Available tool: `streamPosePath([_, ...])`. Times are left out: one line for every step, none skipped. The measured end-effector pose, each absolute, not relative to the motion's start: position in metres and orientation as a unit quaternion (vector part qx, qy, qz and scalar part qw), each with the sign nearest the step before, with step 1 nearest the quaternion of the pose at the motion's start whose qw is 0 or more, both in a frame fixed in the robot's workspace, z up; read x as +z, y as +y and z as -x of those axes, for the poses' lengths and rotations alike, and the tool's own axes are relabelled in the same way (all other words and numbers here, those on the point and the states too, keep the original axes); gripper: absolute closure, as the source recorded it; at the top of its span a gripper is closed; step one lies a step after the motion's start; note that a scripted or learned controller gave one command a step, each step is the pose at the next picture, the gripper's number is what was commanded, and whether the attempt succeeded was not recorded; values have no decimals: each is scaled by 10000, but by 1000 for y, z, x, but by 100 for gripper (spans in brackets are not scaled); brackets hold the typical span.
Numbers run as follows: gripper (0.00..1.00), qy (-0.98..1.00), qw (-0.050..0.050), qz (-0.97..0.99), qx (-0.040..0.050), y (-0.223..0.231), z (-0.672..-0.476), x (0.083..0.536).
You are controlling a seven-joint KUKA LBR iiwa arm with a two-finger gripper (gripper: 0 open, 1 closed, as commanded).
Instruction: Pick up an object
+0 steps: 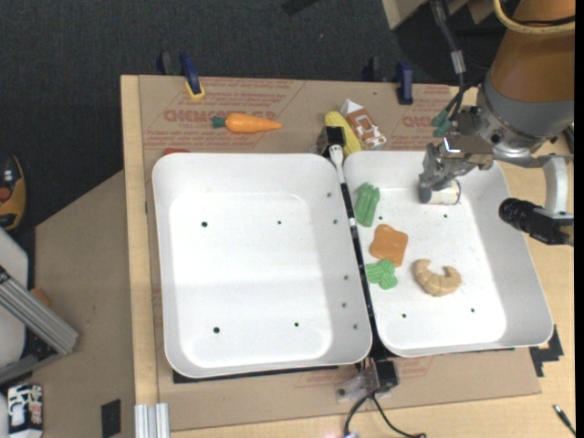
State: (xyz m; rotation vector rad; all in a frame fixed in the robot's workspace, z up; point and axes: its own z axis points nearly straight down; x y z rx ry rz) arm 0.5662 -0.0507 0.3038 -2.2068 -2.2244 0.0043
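The right bin (511,272) holds a long green piece (367,203), an orange block (389,243), a small green piece (381,274) and a tan croissant (437,278). My gripper (436,186) hangs low over the bin's back part, right of the long green piece and above the croissant. A small white bit (448,192) shows right at its tip; whether it is held is unclear.
The left bin (182,272) lies beside the right one. Behind the bins on the cardboard lie a carrot (248,123), a yellow banana (337,126) and a small brown-and-white box (366,129). Blue clamps (192,80) grip the board's back edge.
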Motion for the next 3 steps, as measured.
streamPosePath([100, -7102, -24, 7040, -46, 8, -529, 387])
streamPosePath([100, -7099, 42, 7043, 29, 79, -516, 302])
streamPosePath([100, -7069, -30, 7073, -39, 57, -492, 384])
